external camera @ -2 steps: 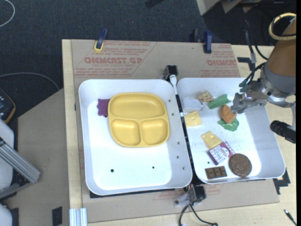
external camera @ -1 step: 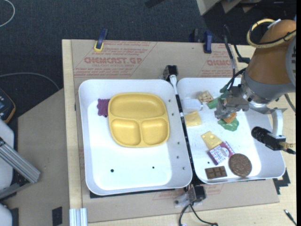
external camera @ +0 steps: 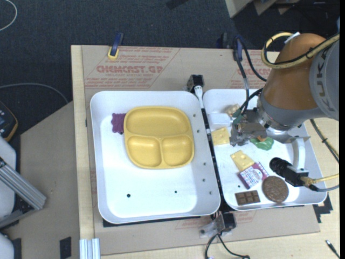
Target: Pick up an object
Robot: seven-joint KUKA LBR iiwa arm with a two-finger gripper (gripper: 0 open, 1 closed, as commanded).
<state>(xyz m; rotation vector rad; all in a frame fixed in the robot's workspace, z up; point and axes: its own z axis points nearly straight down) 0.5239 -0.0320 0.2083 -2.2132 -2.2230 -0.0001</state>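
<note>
We see the gripper [external camera: 243, 134] low in the right bin [external camera: 215, 99], among two cheese wedges [external camera: 220, 136], a brown disc [external camera: 275, 189], a chocolate bar [external camera: 248, 198], a purple packet [external camera: 252, 174] and something green [external camera: 263, 143]. The left bin [external camera: 108, 161] holds one yellow tray [external camera: 159, 136].

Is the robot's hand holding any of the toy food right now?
I can't tell. The gripper is low in the right bin beside a green thing, and nothing shows clearly between its fingers.
</note>
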